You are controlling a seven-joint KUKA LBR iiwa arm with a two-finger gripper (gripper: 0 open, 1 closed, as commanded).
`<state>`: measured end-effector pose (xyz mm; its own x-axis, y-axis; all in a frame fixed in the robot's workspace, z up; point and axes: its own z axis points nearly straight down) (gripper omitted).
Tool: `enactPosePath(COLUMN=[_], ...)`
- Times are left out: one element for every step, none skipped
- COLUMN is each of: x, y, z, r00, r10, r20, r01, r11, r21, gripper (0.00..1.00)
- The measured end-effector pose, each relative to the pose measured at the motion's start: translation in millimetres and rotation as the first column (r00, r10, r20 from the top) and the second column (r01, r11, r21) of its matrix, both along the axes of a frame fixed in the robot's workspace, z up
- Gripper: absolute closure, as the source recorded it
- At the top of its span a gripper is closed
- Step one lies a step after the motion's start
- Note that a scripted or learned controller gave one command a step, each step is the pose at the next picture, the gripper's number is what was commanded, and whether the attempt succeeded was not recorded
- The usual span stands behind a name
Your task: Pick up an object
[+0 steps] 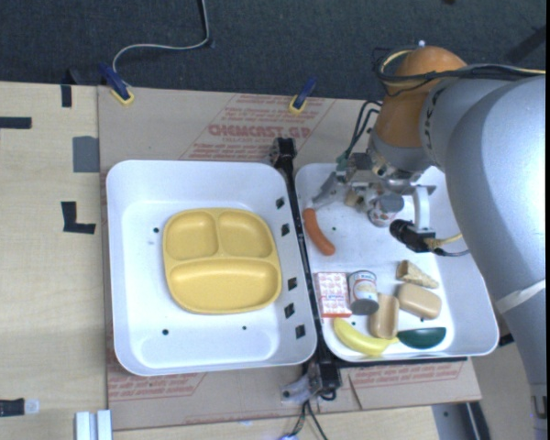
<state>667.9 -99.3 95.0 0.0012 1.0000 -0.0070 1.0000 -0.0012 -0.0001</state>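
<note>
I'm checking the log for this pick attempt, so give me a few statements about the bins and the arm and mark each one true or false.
1. The yellow divided plate lies in the left bin. True.
2. The banana lies on that plate. False: it lies in the right bin, near its front edge.
3. The gripper is above the right bin. True.
4. The orange sausage is stacked on the banana. False: it lies apart, by the divider.

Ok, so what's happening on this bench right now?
A grey robot arm reaches in from the right, its claw low over the back of the right bin. That bin holds toy food: a hot dog, a banana, a small can and bread pieces. The left bin holds a yellow divided plate.
</note>
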Motion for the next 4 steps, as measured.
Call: enactPosePath(x=[0,0,1,0], y=[4,4,30,-7], z=[-10,0,183,150], r00=[1.000,1.000,1.000,1.000], r10=[0.001,0.001,0.003,0.001], r20=[-0.001,0.001,0.003,-0.002], r01=[-0.001,-0.001,-0.003,-0.001], r11=[1.000,1.000,1.000,1.000], r21=[0.004,0.003,0.006,0.005], gripper=[0.00,1.00,1.00,1.00])
